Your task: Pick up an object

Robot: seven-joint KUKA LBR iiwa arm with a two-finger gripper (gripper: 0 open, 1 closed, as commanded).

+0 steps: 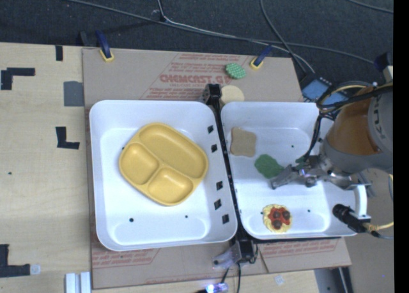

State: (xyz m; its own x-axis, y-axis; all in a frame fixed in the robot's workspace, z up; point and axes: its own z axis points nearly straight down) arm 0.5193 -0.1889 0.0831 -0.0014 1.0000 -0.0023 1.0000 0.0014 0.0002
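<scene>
**Camera view: gripper low in the right bin beside a green piece**

The camera view looks down on two shallow white bins side by side on a cardboard sheet. The left white bin (105,157) holds a yellow plastic plate with three compartments (163,163), lying flat and turned at an angle.

The right white bin (281,119) holds three small things. A flat tan, bread-like square (243,142) lies near the bin's left wall. A small dark green, irregular soft-looking piece (268,165) lies near the middle. A small round yellow disc with red and dark toppings, like a toy pizza (277,217), lies close to the front wall.

The grey arm with its orange band (353,129) reaches in from the right. Its gripper (279,180) points left, its tip just beside the green piece's lower right edge. Whether the pincer is wide or narrow, I cannot tell.
</scene>
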